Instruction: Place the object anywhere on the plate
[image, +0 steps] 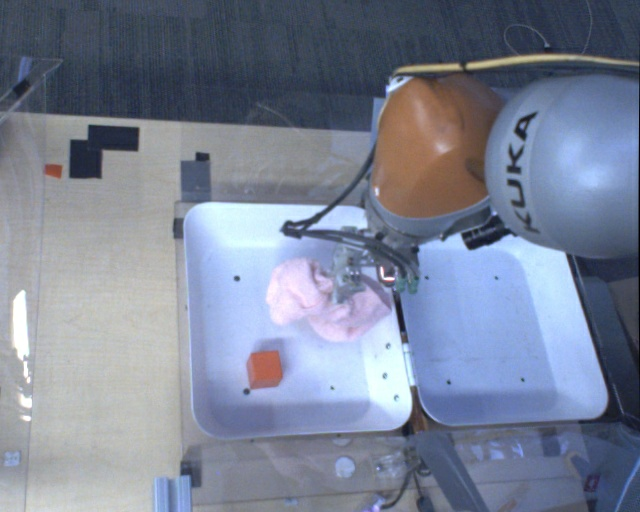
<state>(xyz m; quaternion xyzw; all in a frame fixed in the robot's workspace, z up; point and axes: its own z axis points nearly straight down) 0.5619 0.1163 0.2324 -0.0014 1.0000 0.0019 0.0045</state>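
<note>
1. This is a robotics lab or test cell: a large grey industrial arm with an orange band (470, 150), lettered KUKA, reaches over the bench.
2. The pale wooden bench top (100, 330) carries black square markers (100, 148).
3. Two shallow white plastic bins (200, 300) sit fixed side by side.
4. Dark ribbed flooring (250, 50) lies behind.

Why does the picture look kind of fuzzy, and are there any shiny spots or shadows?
In the camera view, the whole picture is a bit soft, so the gripper above the pink cloth looks blurry; the arm's orange band and grey shell show pale shiny patches; white reflections streak the clear panel at the left; the orange block casts only a faint shadow in the left bin.
</note>
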